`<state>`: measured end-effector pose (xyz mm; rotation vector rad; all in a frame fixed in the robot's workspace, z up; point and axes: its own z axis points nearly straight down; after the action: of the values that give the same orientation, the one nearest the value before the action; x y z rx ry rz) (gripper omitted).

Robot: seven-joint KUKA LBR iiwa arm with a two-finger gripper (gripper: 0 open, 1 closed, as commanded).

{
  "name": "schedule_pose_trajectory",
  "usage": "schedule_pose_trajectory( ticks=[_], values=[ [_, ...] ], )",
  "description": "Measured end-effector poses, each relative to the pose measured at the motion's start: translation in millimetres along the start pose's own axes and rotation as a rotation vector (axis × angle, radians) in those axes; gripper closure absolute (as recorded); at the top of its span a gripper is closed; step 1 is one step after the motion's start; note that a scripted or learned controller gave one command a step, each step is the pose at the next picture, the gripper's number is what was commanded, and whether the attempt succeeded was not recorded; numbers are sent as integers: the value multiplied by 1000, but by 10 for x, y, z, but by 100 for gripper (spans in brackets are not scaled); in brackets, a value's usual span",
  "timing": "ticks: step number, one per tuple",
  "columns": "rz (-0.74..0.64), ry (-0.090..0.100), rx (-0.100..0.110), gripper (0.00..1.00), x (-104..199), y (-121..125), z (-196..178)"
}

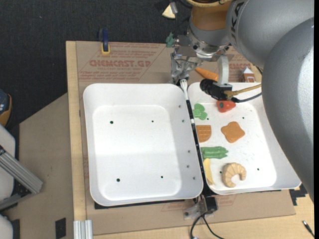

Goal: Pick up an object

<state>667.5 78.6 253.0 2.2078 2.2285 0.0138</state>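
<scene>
Croissant (234, 174) seen at lower right of frame, in right bin (264, 176). Above it: green piece (214, 152), cookie (233, 132), waffle (203, 132), leaf (199, 111). Red piece (226, 105) placed further up. Left bin (99, 103) at frame centre. Gripper (202, 71) seen at upper centre, over right bin's far edge; finger state cannot be told.

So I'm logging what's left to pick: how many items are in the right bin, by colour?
Green: 2, a leafy piece and a long piece
Orange-brown: 2
Red: 1
Orange: 1
Tan croissant: 1
Yellow: 1
Total: 8
</scene>
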Motion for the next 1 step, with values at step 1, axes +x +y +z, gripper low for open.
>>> schedule_pose_trajectory(
  ticks=[1],
  values=[
    [1,4,-13,100,712,17,-1931]
  ],
)
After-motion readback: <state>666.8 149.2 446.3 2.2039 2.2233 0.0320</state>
